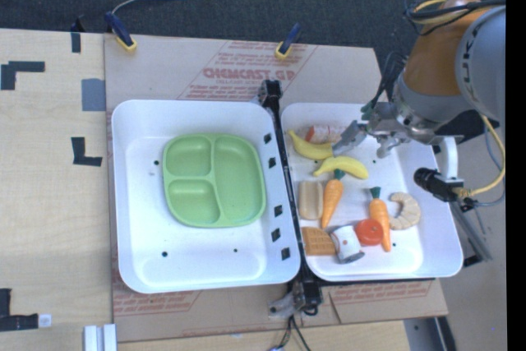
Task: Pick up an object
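Waffle (316, 240) below open-fingered gripper (367, 141)

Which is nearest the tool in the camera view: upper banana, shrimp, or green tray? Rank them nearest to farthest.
Measured from the tool:
1. Upper banana, just to its left in the right bin.
2. Shrimp, lower right in the same bin.
3. Green tray, across the divider in the left bin.
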`<state>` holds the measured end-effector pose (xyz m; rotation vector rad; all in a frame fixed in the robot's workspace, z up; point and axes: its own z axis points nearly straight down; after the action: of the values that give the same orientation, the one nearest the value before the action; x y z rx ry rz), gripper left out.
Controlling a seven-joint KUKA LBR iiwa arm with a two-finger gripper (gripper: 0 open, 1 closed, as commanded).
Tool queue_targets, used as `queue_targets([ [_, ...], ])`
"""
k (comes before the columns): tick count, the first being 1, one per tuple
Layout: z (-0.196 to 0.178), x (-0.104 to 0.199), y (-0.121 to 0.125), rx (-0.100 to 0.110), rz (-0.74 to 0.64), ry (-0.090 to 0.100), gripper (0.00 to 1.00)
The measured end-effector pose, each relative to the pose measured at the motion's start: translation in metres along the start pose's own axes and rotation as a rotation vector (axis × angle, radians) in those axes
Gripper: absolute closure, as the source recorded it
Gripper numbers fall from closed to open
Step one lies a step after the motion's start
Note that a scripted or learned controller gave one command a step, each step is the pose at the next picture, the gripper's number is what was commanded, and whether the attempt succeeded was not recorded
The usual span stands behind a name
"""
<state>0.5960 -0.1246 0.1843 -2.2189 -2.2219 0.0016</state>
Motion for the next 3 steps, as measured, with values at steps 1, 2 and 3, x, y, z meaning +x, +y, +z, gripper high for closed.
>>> queue_targets([
  [1, 0.098, 0.027, 0.002, -0.004, 0.000, 0.000, 0.00],
  [2, 0.098, 0.028, -0.056, -0.006, 0.001, -0.002, 0.00],
  [3, 0.098, 0.031, -0.015, -0.006, 0.000, -0.002, 0.00],
])
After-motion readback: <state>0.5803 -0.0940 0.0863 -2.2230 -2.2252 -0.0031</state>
